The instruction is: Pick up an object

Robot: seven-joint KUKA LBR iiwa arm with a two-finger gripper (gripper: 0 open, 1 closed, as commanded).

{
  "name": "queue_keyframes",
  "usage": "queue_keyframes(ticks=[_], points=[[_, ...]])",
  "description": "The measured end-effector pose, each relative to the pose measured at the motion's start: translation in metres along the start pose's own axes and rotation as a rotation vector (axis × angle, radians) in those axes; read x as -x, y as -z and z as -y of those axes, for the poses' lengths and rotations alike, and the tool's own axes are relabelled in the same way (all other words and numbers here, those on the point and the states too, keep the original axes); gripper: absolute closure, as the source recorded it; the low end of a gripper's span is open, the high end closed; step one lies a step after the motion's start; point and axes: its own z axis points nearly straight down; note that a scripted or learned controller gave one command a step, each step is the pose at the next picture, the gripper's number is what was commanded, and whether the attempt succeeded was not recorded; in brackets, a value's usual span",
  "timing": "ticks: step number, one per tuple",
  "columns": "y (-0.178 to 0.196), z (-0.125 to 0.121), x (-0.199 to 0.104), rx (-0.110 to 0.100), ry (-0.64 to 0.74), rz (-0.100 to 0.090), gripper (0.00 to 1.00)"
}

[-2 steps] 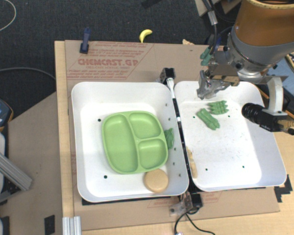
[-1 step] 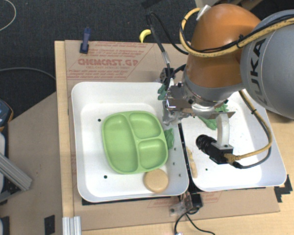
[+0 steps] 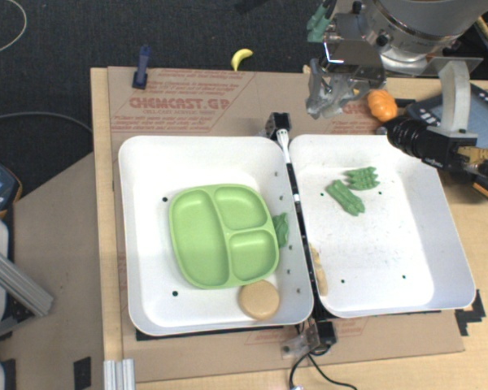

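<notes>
My gripper [image 3: 328, 104] hangs high over the back edge of the right bin [image 3: 439, 218], and nothing shows between its fingers, which stand apart. Two green leafy toy pieces lie in that bin below it: one [image 3: 361, 177] nearer the back, a longer one [image 3: 344, 197] just in front. A small tan piece [image 3: 317, 271] rests against the bin's left wall. The left bin [image 3: 142, 218] carries a green divided plate [image 3: 224, 234], a tan round disc [image 3: 259, 301] at its front and a small green scrap [image 3: 281, 227] by the right wall.
An orange ball [image 3: 381, 104] sits on the bench behind the right bin, close to the gripper. A yellow banana toy [image 3: 241, 57] and a blue clip [image 3: 141, 67] lie at the board's far edge. A black-tipped rod [image 3: 286, 157] runs between the bins.
</notes>
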Motion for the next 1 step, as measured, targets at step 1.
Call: queue_keyframes(ticks=[1], points=[[-0.0965, 0.0056, -0.0141, -0.031, -0.002, 0.007, 1.0]])
